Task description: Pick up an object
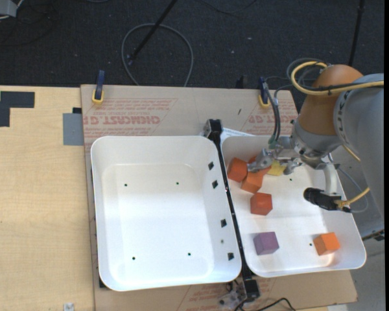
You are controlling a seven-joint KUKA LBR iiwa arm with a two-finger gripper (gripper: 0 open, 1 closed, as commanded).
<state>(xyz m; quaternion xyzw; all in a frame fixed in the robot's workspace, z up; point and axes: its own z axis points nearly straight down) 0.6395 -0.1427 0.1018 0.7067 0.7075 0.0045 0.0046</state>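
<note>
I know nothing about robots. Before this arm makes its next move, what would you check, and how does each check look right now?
1. Gripper over right bin: ok.
2. Block clamped between the fingers: cannot tell.
3. Orange blocks beneath the gripper sit crowded, touching: not ok for a clean grab.
4. Red block, purple block and lone orange block stand apart: ok.
5. Left bin free to receive: ok.
</note>
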